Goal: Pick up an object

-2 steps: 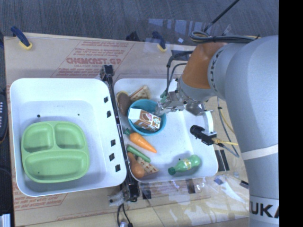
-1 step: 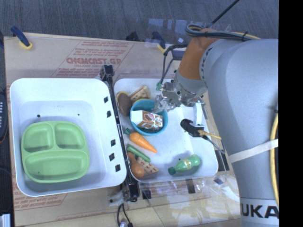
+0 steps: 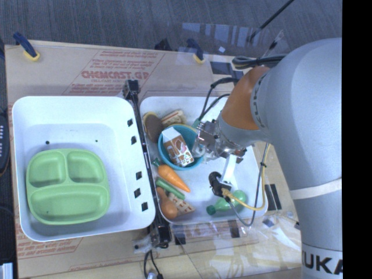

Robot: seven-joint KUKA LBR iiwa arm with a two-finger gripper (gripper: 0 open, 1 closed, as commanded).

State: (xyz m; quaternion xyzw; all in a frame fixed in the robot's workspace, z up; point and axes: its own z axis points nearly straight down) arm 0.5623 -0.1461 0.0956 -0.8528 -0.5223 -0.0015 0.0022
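The right bin (image 3: 174, 102) holds a blue bowl (image 3: 162, 151) with a small printed carton (image 3: 179, 150) standing in it. An orange carrot (image 3: 173, 179) lies just below the bowl, over a green strip (image 3: 170, 190) and a brown piece (image 3: 168, 209). A brown round item (image 3: 152, 127) and a sandwich-like piece (image 3: 172, 118) sit above the bowl. A green toy (image 3: 221, 205) lies at the bin's lower right. My gripper (image 3: 202, 142) hangs low at the bowl's right rim, beside the carton. Nothing shows as held.
The left bin (image 3: 70, 112) holds a green divided plate (image 3: 68, 185). A black divider with clips (image 3: 139, 161) runs between the bins. The arm's grey bulk (image 3: 302, 127) covers the right bin's right side, and a yellow cable (image 3: 247, 201) loops near the green toy.
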